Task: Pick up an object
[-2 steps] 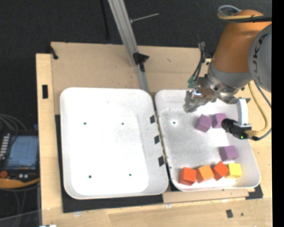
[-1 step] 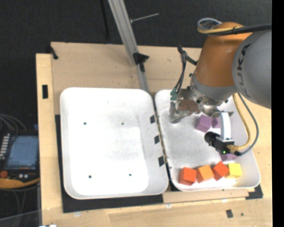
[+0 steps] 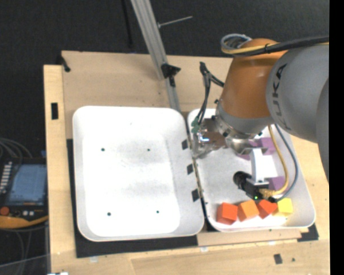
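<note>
The grey arm with its orange band hangs over the right bin (image 3: 218, 171), and its gripper (image 3: 203, 140) sits low at that bin's far left corner, close to the wall shared with the left bin. Along the right bin's near edge lie an orange block (image 3: 227, 212), a second orange block (image 3: 248, 210), a red block (image 3: 268, 208) and a yellow block (image 3: 285, 205) in a row. A purple piece (image 3: 268, 144) shows at the bin's right side, partly under the arm. Nothing is seen between the gripper's tips.
The left bin (image 3: 129, 171) stands beside the right one on the wooden bench (image 3: 120, 79). A slanted metal pole (image 3: 152, 39) rises behind the bins. A handheld control pad (image 3: 24, 189) lies off the bench at the left.
</note>
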You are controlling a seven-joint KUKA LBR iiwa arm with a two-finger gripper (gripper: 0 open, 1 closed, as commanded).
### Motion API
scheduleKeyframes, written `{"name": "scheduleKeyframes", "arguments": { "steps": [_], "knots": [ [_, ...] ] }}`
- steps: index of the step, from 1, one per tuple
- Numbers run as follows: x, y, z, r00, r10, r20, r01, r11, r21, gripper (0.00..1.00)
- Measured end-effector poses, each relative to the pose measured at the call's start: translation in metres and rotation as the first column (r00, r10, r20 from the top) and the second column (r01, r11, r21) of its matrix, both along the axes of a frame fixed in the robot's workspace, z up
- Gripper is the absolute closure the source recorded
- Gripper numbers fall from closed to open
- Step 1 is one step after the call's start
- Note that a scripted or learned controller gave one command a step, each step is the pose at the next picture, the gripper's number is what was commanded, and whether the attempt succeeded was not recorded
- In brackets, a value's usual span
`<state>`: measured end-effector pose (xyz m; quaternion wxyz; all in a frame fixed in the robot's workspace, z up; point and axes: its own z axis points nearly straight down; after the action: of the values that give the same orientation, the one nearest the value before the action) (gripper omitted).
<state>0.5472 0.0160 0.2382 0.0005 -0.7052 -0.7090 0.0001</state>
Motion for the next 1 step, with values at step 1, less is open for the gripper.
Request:
{"name": "scheduleKeyframes", "arguments": {
  "steps": [1],
  "knots": [
    [-0.0265,0.0387,0.0073,1.0,0.002,0.0,-0.002,1.0,0.001,1.0]
  ]
}}
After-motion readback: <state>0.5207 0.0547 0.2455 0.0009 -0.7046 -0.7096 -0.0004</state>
